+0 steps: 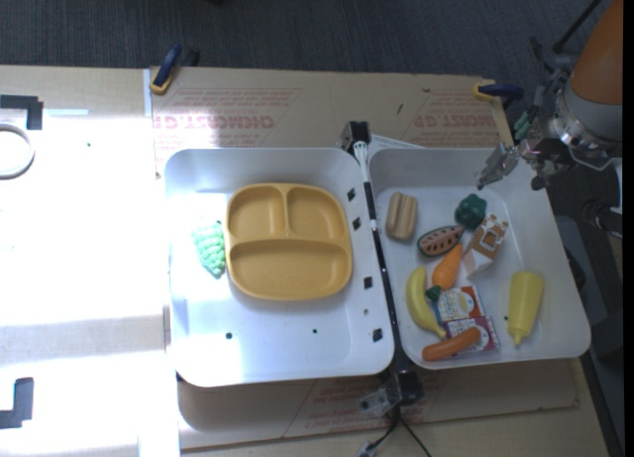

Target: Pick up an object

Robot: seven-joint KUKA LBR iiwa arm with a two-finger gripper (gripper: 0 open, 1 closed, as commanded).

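My gripper [510, 181] hangs over the far right corner of the right bin [555, 237], with the orange-banded wrist behind it at the frame's right edge. Its two fingers stand apart, open, with nothing between them. Just below and left of it lies a dark green toy vegetable [471, 210]. Around that are a white and orange piece [487, 237], a brown oval item [440, 241], a tan bun [400, 215], an orange carrot [448, 267], a banana [422, 301], a red and white packet [464, 312], an orange sausage [451, 347] and a yellow bottle [523, 306].
The left bin [287, 331] holds a yellow divided plate [289, 241] and a light green bumpy toy [209, 247] beside its left edge. Cardboard lies under both bins. A clip [357, 136] sits at the divider's far end.
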